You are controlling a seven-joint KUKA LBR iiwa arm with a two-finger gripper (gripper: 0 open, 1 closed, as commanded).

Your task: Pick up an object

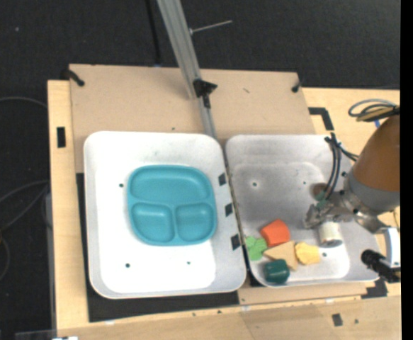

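Several small objects lie in the right bin (277,161) near its front edge: an orange block (275,231), a light green piece (255,246), a tan wedge (280,252), a yellow piece (307,253) and a dark green piece (276,270). My gripper (324,222) hangs over the right side of this bin, just right of the orange block and above the yellow piece. Nothing shows between its fingers.
The left bin (107,261) holds a teal divided plate (171,204) at its middle. A slanted metal pole (181,48) rises from the back of the bench between the bins. Cables (369,110) lie at the far right.
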